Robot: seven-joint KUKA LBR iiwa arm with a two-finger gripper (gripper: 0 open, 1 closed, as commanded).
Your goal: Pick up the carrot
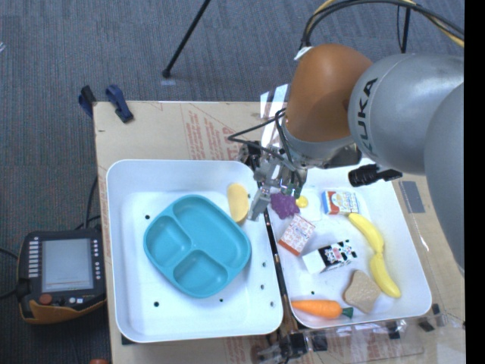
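"KUKA" on the grey arm (409,120)

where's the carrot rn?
The orange carrot with a green top lies flat at the near edge of the right white bin, just left of the tan bread slice, well away from the gripper.

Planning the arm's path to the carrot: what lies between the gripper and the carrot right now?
In the camera view, the purple grapes and a small red-and-white carton lie between the gripper and the carrot, in the right bin.
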